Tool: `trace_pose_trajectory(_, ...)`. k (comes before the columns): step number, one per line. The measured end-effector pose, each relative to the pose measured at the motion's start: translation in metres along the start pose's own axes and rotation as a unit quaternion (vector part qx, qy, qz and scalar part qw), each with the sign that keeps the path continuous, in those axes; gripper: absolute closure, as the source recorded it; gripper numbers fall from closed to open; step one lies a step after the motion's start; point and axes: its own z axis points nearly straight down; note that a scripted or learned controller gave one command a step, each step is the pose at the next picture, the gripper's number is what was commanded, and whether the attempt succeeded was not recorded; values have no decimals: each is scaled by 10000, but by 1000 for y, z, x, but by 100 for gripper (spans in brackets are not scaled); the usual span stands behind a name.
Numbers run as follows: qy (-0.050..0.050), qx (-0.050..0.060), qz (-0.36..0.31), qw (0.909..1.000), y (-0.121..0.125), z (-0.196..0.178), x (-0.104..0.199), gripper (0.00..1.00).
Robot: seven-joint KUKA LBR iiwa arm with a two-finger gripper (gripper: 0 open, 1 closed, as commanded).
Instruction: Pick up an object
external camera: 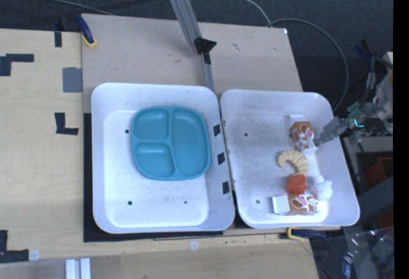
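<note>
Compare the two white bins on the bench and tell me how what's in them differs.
The left bin holds one thing, a teal divided plate; the right bin holds several small items, among them a croissant-shaped piece and an orange block. The plate sits near the left bin's middle; the small items cluster along the right bin's right side. The claw reaches over the right bin's rim, not the left bin's. Both bins are shallow, white and speckled.
</note>
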Motion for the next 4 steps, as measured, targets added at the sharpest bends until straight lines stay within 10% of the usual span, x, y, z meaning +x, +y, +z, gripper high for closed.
trace_pose_trajectory(1,-1,-2,1,10000,0,0,0,0)
trace_pose_trajectory(4,7,31,8,10000,2,151,-6,0)
